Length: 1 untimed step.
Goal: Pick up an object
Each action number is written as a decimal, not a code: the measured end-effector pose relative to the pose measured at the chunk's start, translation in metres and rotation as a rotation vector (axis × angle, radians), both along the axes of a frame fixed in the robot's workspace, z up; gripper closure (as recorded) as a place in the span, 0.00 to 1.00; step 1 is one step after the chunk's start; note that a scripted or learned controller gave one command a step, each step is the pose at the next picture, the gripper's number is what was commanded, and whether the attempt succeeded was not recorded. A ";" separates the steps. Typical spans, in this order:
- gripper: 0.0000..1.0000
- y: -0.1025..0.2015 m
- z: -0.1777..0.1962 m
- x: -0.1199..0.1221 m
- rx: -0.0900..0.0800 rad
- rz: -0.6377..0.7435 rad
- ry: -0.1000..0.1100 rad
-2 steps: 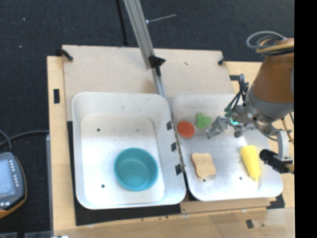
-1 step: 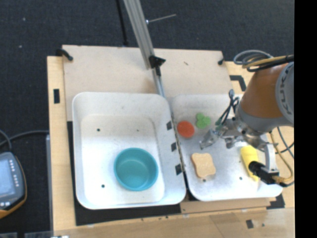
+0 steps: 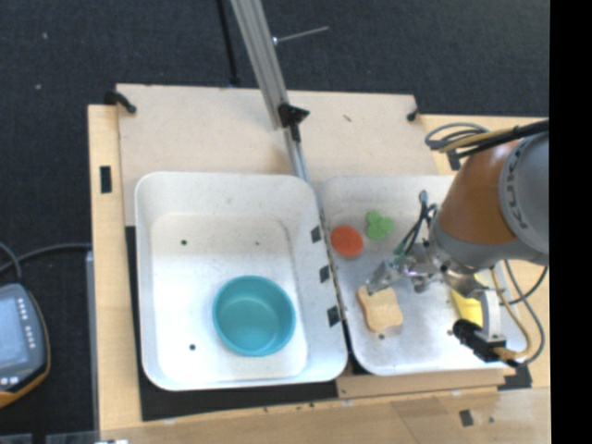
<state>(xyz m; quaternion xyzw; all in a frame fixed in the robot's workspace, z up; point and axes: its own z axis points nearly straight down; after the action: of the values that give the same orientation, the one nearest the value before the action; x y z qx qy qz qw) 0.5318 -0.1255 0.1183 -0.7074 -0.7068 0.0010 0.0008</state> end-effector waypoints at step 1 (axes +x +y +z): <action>0.00 -0.002 -0.015 0.002 -0.001 -0.001 -0.005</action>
<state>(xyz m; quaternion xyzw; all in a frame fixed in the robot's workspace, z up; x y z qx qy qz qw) 0.5335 -0.1273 0.1034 -0.7078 -0.7064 -0.0006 -0.0013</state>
